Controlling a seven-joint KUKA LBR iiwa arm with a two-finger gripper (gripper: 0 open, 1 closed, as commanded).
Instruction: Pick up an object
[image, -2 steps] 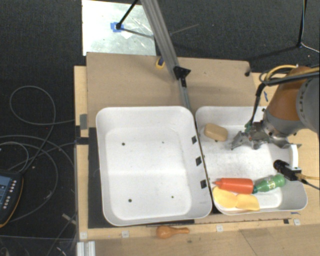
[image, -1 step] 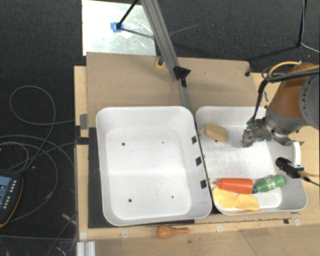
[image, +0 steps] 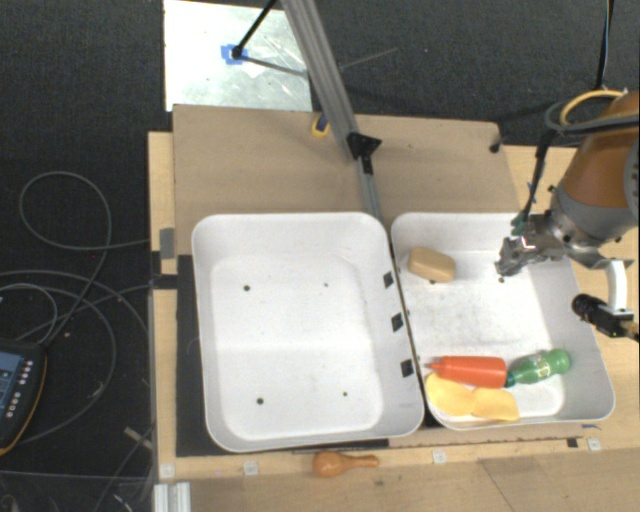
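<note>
Orange carrot (image: 470, 370), green bottle (image: 538, 366)

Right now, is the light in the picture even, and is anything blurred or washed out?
In the camera view, light is fairly even and soft; the left bin looks very bright, its floor nearly washed out. A pale glare patch lies on the floor at top left. The claw is small and slightly blurred. The orange carrot and tan block cast only faint shadows.

A tan wooden desk (image: 260, 160) stands on dark carpet (image: 80, 100). Black cables (image: 60, 250) loop across the carpet on the left, near a handheld screen (image: 18, 390). A grey metal pole (image: 325, 75) slants over a bright floor patch (image: 210, 60) marked with blue tape (image: 232, 53).
</note>
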